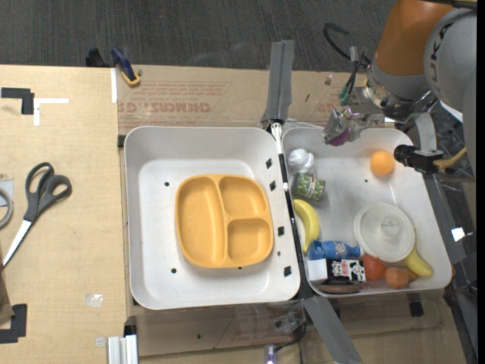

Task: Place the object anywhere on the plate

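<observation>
Tool [339,130] sits over far rim of right bin [436,226]; can't tell whether it's open, closed or gripping anything. Orange ball [383,164] lies in that bin near the tool, just right and nearer the camera. Banana [306,221], white lid [385,231], green can [308,187] further toward camera. Yellow divided plate [224,220] in left bin [144,226], well left of tool. Scissors [34,199] far left on worktop [61,279].
</observation>
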